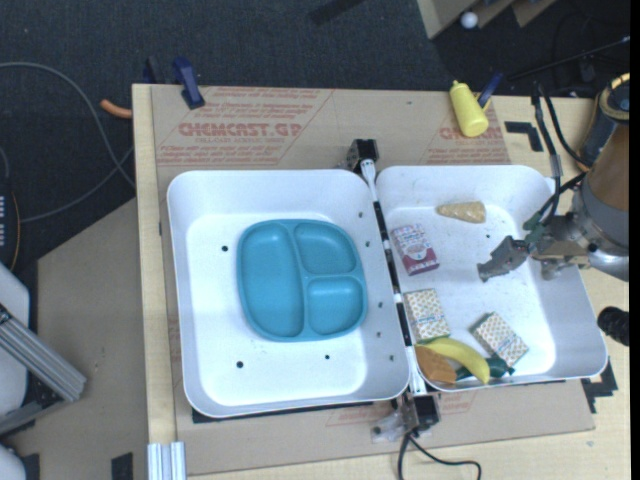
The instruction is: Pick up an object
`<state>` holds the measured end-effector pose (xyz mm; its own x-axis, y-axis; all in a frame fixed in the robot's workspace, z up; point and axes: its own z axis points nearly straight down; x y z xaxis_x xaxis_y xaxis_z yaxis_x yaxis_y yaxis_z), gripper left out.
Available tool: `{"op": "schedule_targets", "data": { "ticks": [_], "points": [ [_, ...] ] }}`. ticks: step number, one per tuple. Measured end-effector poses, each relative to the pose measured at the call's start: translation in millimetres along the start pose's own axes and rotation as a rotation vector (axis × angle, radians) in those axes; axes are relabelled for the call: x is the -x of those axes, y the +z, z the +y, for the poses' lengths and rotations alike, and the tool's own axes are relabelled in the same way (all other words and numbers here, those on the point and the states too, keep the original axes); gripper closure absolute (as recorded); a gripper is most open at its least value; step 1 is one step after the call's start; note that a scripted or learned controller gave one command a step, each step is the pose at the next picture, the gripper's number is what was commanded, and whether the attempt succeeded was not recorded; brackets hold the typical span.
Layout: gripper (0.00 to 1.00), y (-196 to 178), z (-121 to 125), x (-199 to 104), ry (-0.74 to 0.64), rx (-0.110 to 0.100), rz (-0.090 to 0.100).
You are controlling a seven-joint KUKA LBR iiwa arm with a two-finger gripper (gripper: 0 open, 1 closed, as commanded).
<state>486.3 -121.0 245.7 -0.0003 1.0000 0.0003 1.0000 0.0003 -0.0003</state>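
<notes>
The right bin point(520, 183) holds several small objects: a tan bread-like piece point(461, 211) at the back, a red and white packet point(413, 247) near the left wall, two patterned packets point(426, 313) point(500, 337) toward the front, and a yellow banana point(457, 356) at the front edge beside an orange-brown piece point(435, 365). My gripper point(497, 263) reaches in from the right, over the bin's middle, with bare floor under its tips. It sits right of the red packet and apart from it. Nothing shows between its fingers.
The left bin point(190, 268) contains a blue divided plate point(301, 278). A yellow bottle-like object point(467, 109) and a blue clamp point(187, 82) lie on the cardboard behind the bins. Cables hang at the right by the arm.
</notes>
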Motion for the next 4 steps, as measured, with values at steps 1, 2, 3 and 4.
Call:
{"op": "schedule_targets", "data": {
  "ticks": [1, 2, 3, 4],
  "points": [
    [0.00, 138.5, 81.4, -5.8, 0.000, -0.003, 0.001],
    [0.00, 159.5, 178.5, -13.8, 0.003, -0.014, 0.003],
    [0.00, 160.3, 178.1, -12.9, 0.002, -0.015, 0.002],
    [0.00, 161.8, 177.4, -12.5, 0.003, -0.016, 0.000]
  ]
}}
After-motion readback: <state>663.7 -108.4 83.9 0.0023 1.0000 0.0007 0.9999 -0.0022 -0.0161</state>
